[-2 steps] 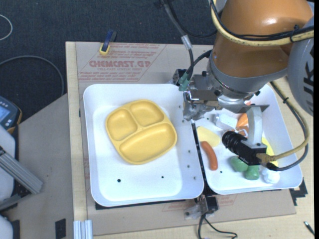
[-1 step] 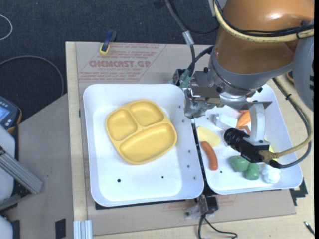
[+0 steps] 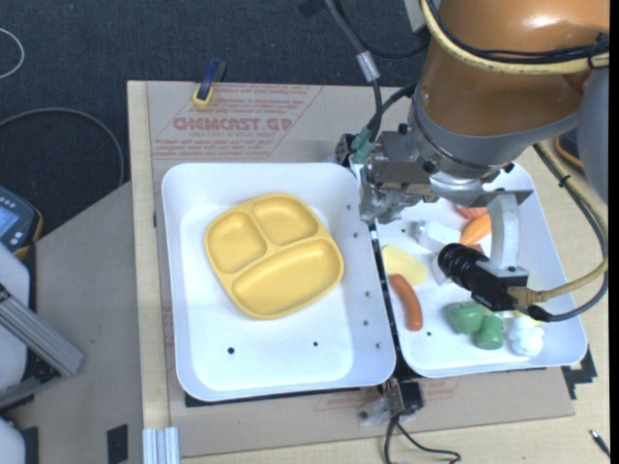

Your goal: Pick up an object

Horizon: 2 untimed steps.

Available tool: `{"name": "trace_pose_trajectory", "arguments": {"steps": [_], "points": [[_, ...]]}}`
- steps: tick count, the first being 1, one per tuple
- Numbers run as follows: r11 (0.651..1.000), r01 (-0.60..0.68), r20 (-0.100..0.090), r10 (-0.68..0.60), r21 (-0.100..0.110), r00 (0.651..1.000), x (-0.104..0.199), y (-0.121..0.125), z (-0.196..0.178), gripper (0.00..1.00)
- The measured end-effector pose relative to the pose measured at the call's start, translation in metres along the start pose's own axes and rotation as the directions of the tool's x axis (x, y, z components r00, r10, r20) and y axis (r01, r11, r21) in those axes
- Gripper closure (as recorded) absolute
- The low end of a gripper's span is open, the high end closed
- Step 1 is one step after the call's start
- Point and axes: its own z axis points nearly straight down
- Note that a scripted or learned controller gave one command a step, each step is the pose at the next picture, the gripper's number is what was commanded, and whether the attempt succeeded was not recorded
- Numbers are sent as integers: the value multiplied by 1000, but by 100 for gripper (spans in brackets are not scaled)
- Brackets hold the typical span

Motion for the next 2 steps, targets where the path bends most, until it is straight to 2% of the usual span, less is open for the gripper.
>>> {"name": "trace_pose_trajectory", "arguments": {"steps": [2], "points": [[1000, 2, 1, -2, -4, 1000, 1, 1, -20, 100]]}}
